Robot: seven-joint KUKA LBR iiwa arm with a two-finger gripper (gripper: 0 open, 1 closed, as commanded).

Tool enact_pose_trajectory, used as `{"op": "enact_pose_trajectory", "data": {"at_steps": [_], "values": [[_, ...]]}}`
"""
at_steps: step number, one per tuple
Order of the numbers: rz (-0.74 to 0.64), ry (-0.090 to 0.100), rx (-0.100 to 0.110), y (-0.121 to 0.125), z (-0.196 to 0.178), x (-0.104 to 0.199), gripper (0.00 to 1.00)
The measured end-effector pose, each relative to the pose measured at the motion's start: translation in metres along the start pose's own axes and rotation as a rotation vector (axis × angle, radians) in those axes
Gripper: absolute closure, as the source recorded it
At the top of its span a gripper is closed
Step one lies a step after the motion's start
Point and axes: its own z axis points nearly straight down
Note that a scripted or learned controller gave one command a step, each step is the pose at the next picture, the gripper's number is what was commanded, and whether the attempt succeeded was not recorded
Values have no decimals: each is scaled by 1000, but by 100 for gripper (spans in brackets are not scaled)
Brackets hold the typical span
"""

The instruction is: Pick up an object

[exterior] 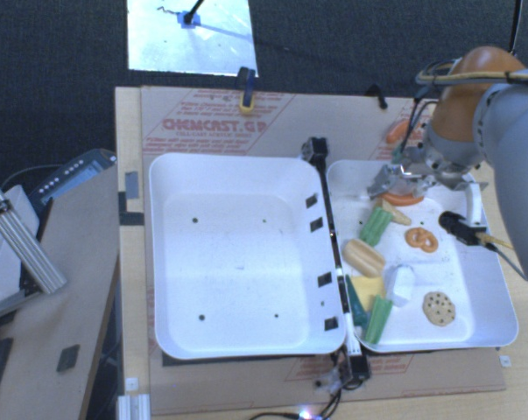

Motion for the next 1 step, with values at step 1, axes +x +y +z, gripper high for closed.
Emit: {"op": "enact_pose_trajectory", "data": {"at_steps": [1], "values": [[-2,0,2,-1,-12,2,100]]}}
